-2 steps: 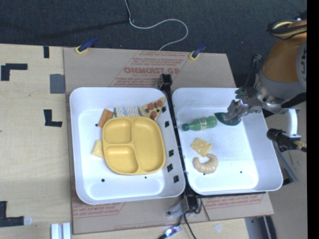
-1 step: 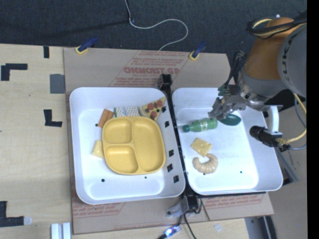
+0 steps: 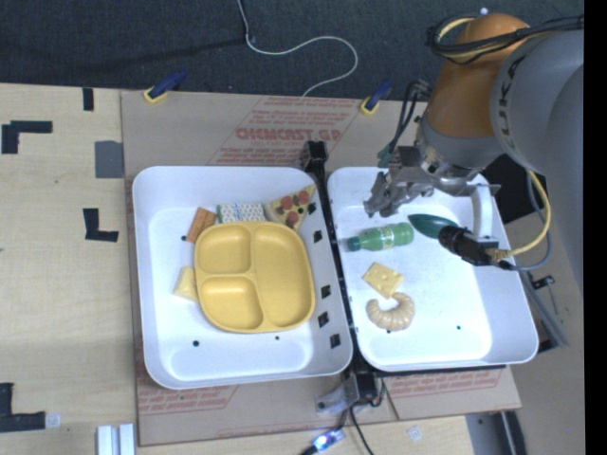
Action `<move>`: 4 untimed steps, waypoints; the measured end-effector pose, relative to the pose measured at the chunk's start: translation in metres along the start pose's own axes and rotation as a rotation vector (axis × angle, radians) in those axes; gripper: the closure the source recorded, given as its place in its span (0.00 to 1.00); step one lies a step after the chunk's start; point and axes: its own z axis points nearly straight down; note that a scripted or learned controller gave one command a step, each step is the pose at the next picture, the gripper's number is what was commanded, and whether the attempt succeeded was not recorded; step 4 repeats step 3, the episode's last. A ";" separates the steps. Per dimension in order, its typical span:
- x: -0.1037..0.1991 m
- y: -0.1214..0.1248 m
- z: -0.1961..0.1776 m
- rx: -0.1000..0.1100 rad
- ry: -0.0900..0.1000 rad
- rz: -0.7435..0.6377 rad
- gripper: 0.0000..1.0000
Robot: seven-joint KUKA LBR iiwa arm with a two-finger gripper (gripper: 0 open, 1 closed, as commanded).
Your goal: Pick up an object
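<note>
My gripper (image 3: 387,203) hangs over the back of the right bin (image 3: 503,335), just above a green bottle (image 3: 379,239) that lies on its side. Nothing shows between its fingers. A dark green object (image 3: 429,224) lies just right of the bottle. A yellow cheese wedge (image 3: 383,279) and a tan croissant (image 3: 393,312) rest nearer the front of the same bin.
The left bin (image 3: 161,349) holds a yellow divided plate (image 3: 254,276). Several small food pieces lie behind and left of the plate, among them a pizza slice (image 3: 293,207) and an orange piece (image 3: 200,224). The arm's grey and orange body fills the upper right.
</note>
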 end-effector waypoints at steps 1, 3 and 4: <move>0.059 0.023 0.007 0.001 0.000 0.000 1.00; 0.161 0.046 0.004 0.001 0.000 0.000 1.00; 0.161 0.046 0.004 0.001 0.000 0.000 1.00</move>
